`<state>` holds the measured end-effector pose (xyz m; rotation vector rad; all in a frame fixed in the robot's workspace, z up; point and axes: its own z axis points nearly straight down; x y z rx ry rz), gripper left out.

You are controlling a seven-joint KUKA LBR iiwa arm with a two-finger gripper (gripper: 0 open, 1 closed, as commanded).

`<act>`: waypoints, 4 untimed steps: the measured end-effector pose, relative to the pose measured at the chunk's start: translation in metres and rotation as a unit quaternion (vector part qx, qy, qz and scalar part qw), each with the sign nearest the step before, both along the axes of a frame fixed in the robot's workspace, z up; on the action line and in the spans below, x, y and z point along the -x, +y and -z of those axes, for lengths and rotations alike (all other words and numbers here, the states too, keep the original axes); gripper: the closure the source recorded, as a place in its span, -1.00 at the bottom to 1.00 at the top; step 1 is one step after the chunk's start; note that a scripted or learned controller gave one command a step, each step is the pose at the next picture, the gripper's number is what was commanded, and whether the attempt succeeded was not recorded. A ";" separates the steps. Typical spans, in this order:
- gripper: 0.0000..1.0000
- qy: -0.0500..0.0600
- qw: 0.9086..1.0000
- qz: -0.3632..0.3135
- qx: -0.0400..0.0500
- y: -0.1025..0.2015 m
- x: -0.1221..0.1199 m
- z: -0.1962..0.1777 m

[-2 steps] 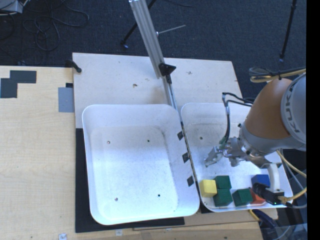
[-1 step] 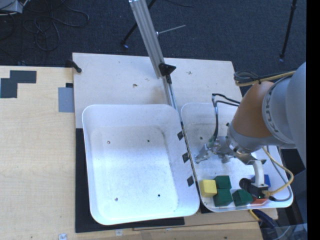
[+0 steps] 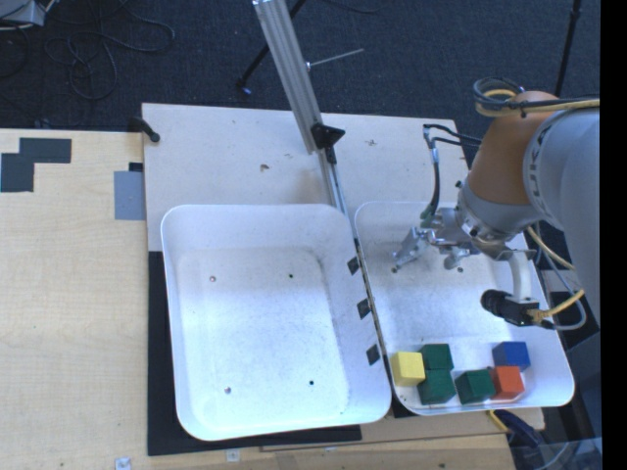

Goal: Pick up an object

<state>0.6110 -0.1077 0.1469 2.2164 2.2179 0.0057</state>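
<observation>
Reaching in from the right, the arm (image 3: 534, 179) holds its gripper (image 3: 428, 248) over the far half of the right bin (image 3: 392, 223), above bare bin floor. Jaws look spread apart, nothing between them; whether the tips touch the floor I cannot tell.

Blocks sit clustered at the right bin's near edge, well apart from the gripper. Yellow block (image 3: 408, 366) is at the near-left, close to the divider between the bins. Two green blocks: one (image 3: 436, 356) just beside the yellow one, a second (image 3: 437, 387) touching it at the near side. Third green block (image 3: 474, 386) lies just right of those. Orange block (image 3: 507, 381) touches that green one, and the blue block (image 3: 510, 354) sits just behind the orange, near the bin's right rim.

Left bin (image 3: 186, 262) lies alongside on the tabletop (image 3: 225, 160). A metal rail (image 3: 294, 71) slants up from between the bins toward the far edge.
</observation>
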 end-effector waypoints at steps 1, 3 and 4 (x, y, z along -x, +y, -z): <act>-1.00 0.006 1.000 -0.001 -0.001 0.011 -0.008 0.056; -1.00 0.005 1.000 0.000 -0.001 0.009 0.041 0.056; -1.00 0.002 1.000 0.001 0.000 -0.015 0.081 -0.049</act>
